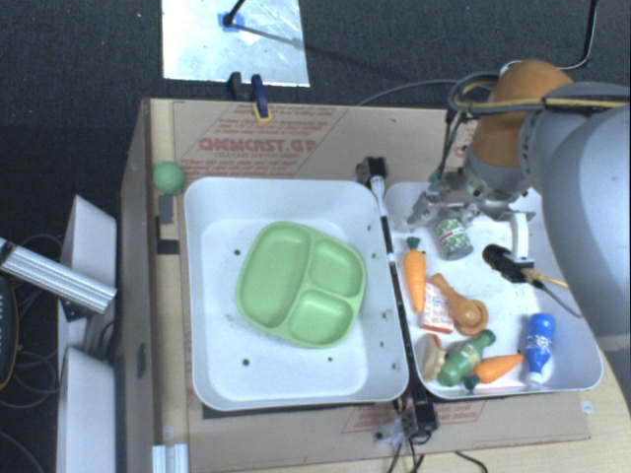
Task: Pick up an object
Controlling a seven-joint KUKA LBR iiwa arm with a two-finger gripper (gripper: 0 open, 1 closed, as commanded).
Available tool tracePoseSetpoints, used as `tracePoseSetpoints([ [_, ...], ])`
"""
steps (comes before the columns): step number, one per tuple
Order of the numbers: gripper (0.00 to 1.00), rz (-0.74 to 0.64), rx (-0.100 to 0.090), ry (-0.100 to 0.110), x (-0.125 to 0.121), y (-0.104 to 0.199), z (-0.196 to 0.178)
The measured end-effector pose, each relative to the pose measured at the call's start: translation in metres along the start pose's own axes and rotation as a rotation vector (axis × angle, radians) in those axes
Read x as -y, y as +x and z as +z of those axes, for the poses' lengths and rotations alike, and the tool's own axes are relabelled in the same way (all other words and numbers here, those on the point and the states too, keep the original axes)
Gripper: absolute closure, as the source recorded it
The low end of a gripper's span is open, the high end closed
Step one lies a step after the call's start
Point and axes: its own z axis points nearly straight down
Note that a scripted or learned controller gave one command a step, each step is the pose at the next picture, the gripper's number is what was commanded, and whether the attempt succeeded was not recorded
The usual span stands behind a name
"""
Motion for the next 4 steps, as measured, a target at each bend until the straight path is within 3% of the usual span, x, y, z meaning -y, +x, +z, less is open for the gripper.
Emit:
tracePoseSetpoints([
  [1, 0.0, 0.0, 0.0, 0.0, 0.0, 0.008, 0.0],
  [2, 0.0, 0.004, 0.001, -0.001, 0.0, -0.01, -0.001],
  [3, 1.0, 0.0, 0.002, -0.004, -0.001, -0.01, -0.012],
  [4, 0.0, -0.001, 0.002, -0.004, -0.001, -0.01, -0.012],
])
